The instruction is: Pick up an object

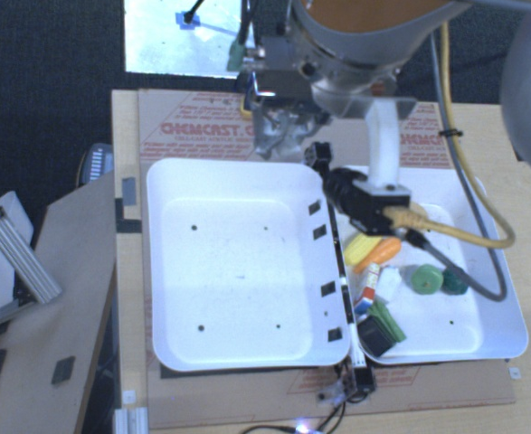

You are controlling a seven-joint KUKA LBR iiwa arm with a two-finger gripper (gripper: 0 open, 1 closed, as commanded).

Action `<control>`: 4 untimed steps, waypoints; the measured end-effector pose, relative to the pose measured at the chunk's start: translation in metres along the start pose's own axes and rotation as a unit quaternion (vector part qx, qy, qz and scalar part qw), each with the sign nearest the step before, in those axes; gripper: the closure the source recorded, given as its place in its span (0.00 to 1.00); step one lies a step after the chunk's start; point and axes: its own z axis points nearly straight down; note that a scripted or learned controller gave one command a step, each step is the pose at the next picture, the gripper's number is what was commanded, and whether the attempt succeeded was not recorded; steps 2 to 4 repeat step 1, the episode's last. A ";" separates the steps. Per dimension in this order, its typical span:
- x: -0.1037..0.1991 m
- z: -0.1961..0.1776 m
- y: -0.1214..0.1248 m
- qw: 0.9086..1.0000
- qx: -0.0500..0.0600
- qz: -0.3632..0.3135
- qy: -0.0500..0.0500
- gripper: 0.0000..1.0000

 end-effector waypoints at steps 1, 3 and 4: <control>0.000 0.095 -0.002 1.000 0.009 0.002 -0.004 1.00; 0.000 0.095 -0.002 1.000 0.009 0.002 -0.004 1.00; 0.000 0.095 -0.002 1.000 0.009 0.002 -0.004 1.00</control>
